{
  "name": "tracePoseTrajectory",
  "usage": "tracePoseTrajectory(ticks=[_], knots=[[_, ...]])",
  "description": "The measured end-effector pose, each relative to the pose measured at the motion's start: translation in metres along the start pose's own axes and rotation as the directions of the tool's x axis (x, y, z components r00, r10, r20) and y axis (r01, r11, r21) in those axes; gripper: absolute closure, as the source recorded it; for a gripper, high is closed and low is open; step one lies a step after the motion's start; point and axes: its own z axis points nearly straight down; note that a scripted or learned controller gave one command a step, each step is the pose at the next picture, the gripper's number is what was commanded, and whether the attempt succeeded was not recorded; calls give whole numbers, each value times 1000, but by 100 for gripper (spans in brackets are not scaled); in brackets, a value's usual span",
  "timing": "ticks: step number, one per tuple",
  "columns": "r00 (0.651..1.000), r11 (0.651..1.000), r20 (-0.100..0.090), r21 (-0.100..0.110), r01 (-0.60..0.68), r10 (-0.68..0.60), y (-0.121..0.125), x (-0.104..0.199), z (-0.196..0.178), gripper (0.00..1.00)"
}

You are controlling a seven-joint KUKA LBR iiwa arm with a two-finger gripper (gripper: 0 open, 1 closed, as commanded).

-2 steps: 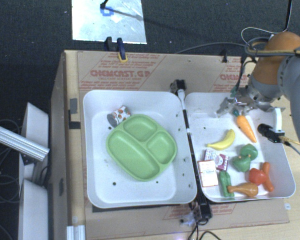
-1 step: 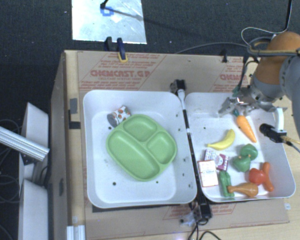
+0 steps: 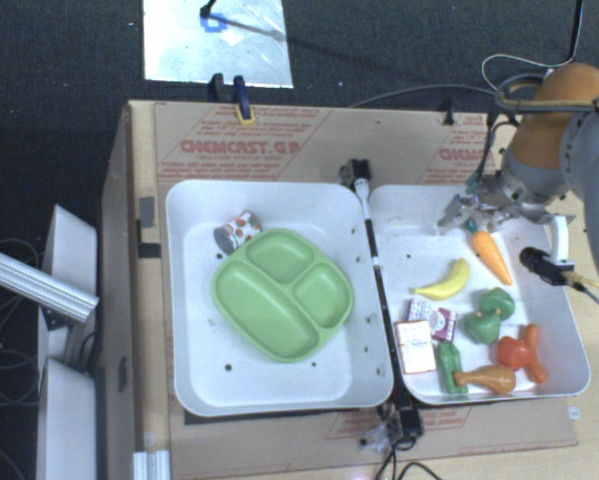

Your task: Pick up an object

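The right bin point(image 3: 409, 218) holds several toy foods. An orange carrot point(image 3: 492, 254) lies near its far right side, pointing toward the front. My gripper point(image 3: 471, 214) hangs low over the bin's far end, right at the carrot's upper tip. A yellow banana point(image 3: 444, 283) lies just left of the carrot. In front of them are a green pepper point(image 3: 489, 314), a red pepper point(image 3: 513, 351), a brown drumstick point(image 3: 485, 376) and a small green vegetable point(image 3: 449, 359). I cannot see anything held.
Two small pink-and-white cartons point(image 3: 417, 344) lie by the right bin's left wall. The left bin point(image 3: 194, 368) holds a green divided plate point(image 3: 282, 293) and a small patterned can point(image 3: 239, 231) on its side. A black clip point(image 3: 358, 173) sits where the bins meet.
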Motion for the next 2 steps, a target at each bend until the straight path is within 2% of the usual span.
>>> tracePoseTrajectory(ticks=[2], knots=[[1000,1000,-1,2,4,-4,0,25,0,0]])
